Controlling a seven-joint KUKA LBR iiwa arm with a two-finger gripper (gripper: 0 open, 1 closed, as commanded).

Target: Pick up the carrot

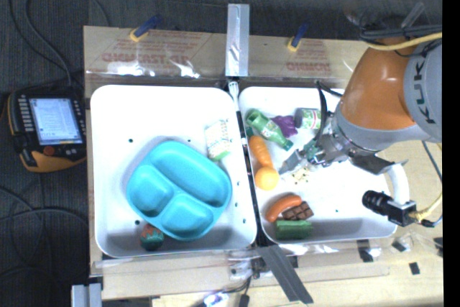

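1. Locate the gripper (pixel 296 163) low in the right bin (pixel 338 216), just right of the carrot. You cannot tell from this view how its fingers stand; nothing is visibly held between them.
2. Find the carrot (pixel 261 154) lying lengthwise along the right bin's left wall, its narrow end toward the far side. An orange ball (pixel 267 178) touches its near end.
3. Note the crowding at the far end: a green bottle (pixel 267 129) lies across the carrot's tip, with a purple toy (pixel 287 124) and a small green-labelled can (pixel 307 118) just beyond.
4. Note the near side: a hot dog toy (pixel 286 207) and a green block (pixel 292 228) sit near the front wall, apart from the carrot.
5. Observe that bare bin floor lies to the right of the gripper, under the arm.
6. Observe the arm (pixel 384 101): it enters from the right, orange band above the wrist, wrist angled down and left toward the carrot.
7. In the left bin (pixel 108 154), note a blue divided tray (pixel 180 187), a white packet (pixel 218 139) near the shared wall, and a small dark toy (pixel 151 236) at the front.
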